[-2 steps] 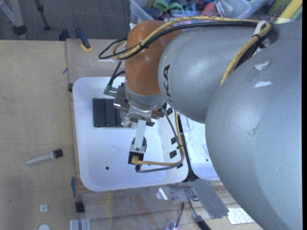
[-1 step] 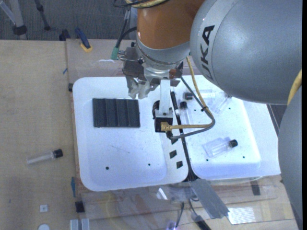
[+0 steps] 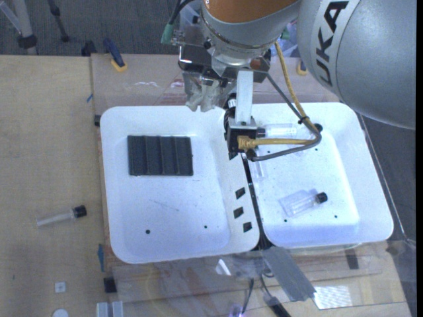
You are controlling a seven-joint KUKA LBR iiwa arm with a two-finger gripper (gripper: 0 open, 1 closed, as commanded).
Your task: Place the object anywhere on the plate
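The plate (image 3: 160, 155) is a black ribbed rectangle lying flat in the left white bin (image 3: 125, 230), towards its back left. A clear vial with a black cap (image 3: 303, 202) lies on its side in the right bin (image 3: 370, 223), near the front. My gripper (image 3: 203, 100) hangs over the back rim of the left bin, up and to the right of the plate and well apart from the vial. I see nothing held in it. A black block with a brass fitting and looping cables (image 3: 241, 139) hangs from the wrist above the divider between the bins.
A second clear tube (image 3: 281, 131) lies at the back of the right bin under the cables. Three small black blocks (image 3: 240, 210) sit along the divider. On the bench to the left lies a loose vial (image 3: 59, 216). A blue clamp (image 3: 116, 58) stands behind the bins.
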